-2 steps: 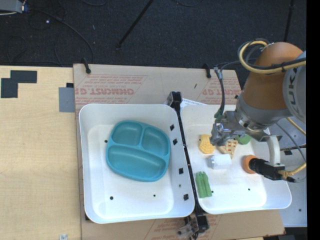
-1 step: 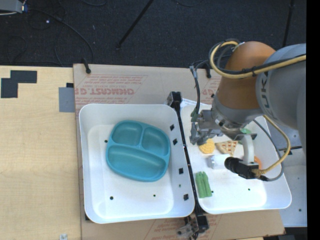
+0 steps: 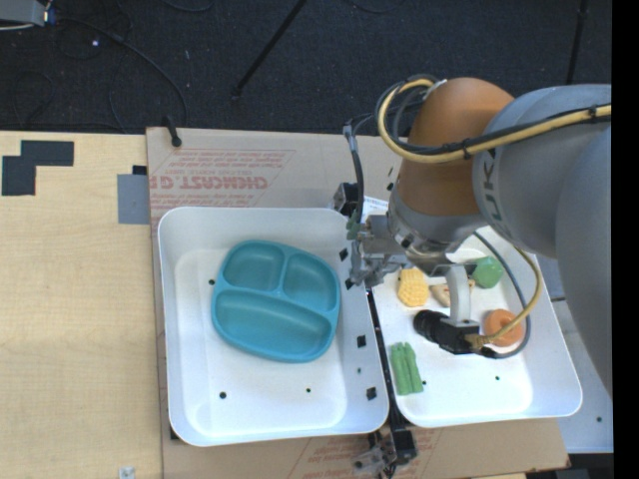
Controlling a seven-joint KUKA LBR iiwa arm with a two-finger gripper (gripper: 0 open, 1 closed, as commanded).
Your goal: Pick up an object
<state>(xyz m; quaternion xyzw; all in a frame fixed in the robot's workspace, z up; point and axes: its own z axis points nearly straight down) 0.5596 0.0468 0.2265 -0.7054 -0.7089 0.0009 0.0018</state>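
The end effector (image 3: 361, 267) hung low over the wall shared by the two bins, near its far end. Its body was crowded against the arm (image 3: 449, 168) above it, so whether it was open or closed could not be told. Nothing could be seen held in it.

The things to pick from lay in both bins. In the left bin (image 3: 190, 367) a teal divided plate (image 3: 278, 299) sat flat near the middle, its nearest rim close to the shared wall. In the right bin (image 3: 519, 392) a knobbly yellow piece (image 3: 412, 287) lay just beside the end effector, toward the far edge. A long green piece (image 3: 405, 367) lay against the shared wall toward the near edge. A small green round thing (image 3: 487, 272) and an orange one (image 3: 499, 325) lay further toward the right edge, partly under the arm.

Judged from this, the task was at its start: every object rested on a bin floor and none had been lifted. All of the pick was left to do, meaning a choice of target, a descent onto it, a closing and a lift. The yellow piece was the nearest candidate, though the end effector sat closer to the wall than to it.
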